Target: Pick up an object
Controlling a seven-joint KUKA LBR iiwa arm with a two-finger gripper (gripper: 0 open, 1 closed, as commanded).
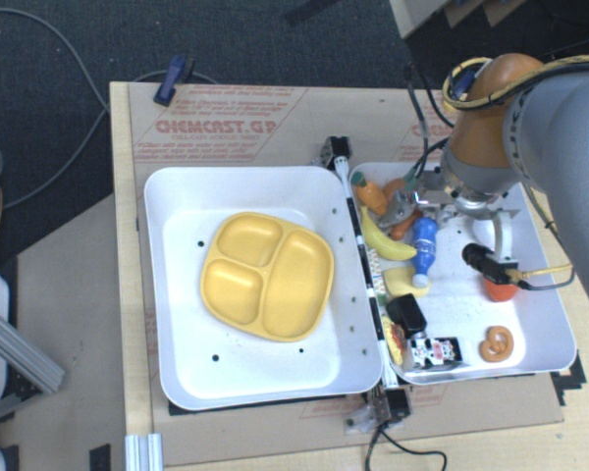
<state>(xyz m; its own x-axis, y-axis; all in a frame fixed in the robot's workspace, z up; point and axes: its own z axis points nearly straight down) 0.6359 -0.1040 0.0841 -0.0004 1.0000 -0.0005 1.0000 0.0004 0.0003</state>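
Observation:
My gripper (413,204) hangs low over the back left part of the right bin (550,307), reaching in from the right under the orange-banded wrist. Just below it lie an orange carrot-like piece (372,195), a yellow banana (385,240) and a small blue bottle (424,244). The gripper partly covers a small red-orange thing (402,228) between the banana and the bottle. Nothing can be seen held.
Also in the right bin are a pale yellow piece (400,281), a black block (406,312), a small printed box (433,352), a brown ring-shaped pastry (496,343) and a red-orange object (501,288). The left bin (177,361) holds a yellow divided plate (267,276).

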